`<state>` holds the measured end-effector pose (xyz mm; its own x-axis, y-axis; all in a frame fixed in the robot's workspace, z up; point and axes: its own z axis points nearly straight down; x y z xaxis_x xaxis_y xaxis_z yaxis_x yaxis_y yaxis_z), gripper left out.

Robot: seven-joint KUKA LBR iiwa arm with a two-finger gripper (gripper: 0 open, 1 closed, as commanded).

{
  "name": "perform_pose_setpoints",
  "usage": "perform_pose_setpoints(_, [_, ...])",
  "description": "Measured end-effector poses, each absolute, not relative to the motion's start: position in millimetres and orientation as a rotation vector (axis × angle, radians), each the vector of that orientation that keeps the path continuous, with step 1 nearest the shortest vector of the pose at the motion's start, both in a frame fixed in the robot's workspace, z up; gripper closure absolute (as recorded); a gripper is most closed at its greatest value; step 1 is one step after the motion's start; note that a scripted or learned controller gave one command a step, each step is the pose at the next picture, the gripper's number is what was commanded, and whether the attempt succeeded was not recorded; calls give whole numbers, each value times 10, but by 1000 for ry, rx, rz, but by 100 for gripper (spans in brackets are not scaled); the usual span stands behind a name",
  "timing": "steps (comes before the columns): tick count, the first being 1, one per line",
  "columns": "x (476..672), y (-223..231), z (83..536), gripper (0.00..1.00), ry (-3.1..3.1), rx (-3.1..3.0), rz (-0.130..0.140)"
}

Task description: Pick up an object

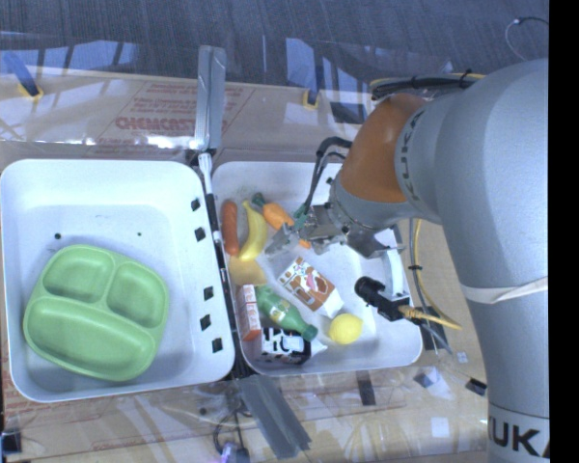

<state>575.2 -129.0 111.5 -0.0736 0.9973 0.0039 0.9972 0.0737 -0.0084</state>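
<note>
The left bin [39,191] carries a green divided tray [95,312] lying flat toward its near-left corner, well away from the work. In the right bin [386,350] the pickable things crowd the left and middle: a sausage-like red piece [231,228] by the dividing wall, a banana [255,233] just beside it, a carrot [275,214] at the banana's upper end, a small printed carton [307,285] in the middle, a green bottle [286,315] and a dark packet [286,342] nearer the front, and a lemon [345,329] to their right. The gripper [304,228] is low over the carrot and the banana's tip, so the reach-and-descend step looks to be in hand, with no lift yet. Whether it is spread or closed I cannot tell, since wrist and cabling cover it. The next move calls for settling on one target, likely the carrot or banana, and closing squarely without nudging neighbours. The arm's bulk hides the bin's right side.
</note>
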Motion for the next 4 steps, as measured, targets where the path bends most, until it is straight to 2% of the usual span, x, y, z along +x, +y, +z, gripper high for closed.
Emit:
perform_pose_setpoints(1, [5754,-1285,1211,100,-2297,-2128,6])
perform_pose_setpoints(2, [5753,-1284,1211,0,-2297,-2128,7])
perform_pose_setpoints(3, [5755,-1280,1307,100,-2300,-2124,7])
perform_pose_setpoints(4, [5755,-1279,1307,0,-2300,-2123,7])
